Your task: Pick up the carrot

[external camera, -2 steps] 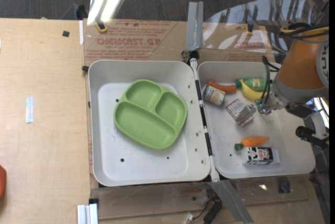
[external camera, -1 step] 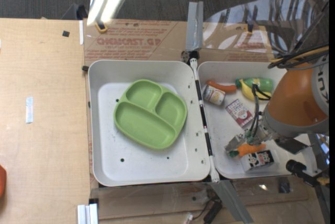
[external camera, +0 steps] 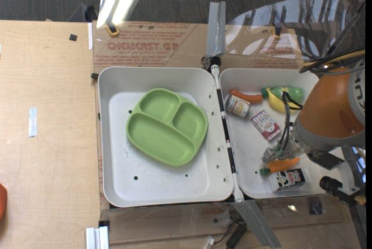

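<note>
The carrot (external camera: 281, 164) is a short orange piece with a green tip pointing left. It lies near the front of the right bin (external camera: 250, 184), just above a black-and-white box (external camera: 289, 178). My gripper (external camera: 275, 154) hangs from the orange-banded wrist (external camera: 331, 108) directly over the carrot. Its tip is at the carrot's upper edge, touching or nearly so. The wrist hides the bin's right side.
A small can (external camera: 237, 105), an orange stick-like item (external camera: 250, 94), a yellow banana (external camera: 277, 102), a green item (external camera: 293, 92) and a pink packet (external camera: 265, 124) lie at the back of the right bin. A green divided plate (external camera: 167, 125) sits in the left bin (external camera: 116, 184).
</note>
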Motion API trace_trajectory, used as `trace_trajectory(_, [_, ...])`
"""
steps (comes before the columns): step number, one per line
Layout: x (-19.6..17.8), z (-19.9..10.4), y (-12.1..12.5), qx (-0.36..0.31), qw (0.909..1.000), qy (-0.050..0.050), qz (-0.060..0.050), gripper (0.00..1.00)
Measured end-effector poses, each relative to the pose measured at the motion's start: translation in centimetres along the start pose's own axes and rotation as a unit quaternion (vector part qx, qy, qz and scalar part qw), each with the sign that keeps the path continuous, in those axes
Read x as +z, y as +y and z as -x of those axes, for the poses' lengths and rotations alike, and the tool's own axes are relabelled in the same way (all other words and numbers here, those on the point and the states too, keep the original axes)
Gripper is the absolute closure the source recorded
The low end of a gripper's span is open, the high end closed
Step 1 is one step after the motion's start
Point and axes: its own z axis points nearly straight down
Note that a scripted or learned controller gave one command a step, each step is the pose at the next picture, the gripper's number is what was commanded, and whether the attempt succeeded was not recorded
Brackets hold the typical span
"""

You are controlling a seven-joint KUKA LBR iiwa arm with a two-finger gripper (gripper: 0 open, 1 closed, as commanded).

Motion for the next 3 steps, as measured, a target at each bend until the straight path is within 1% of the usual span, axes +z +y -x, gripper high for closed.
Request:
trace_trajectory(1, [0.8, 3.8, -1.3, -0.173, 0.9850, -0.001, 0.001, 1.00])
trace_trajectory(2, [-13.3, -6.5, 2.4, -0.148, 0.9890, -0.001, 0.000, 1.00])
trace_trajectory(3, [-13.3, -6.5, 2.4, -0.148, 0.9890, -0.001, 0.000, 0.00])
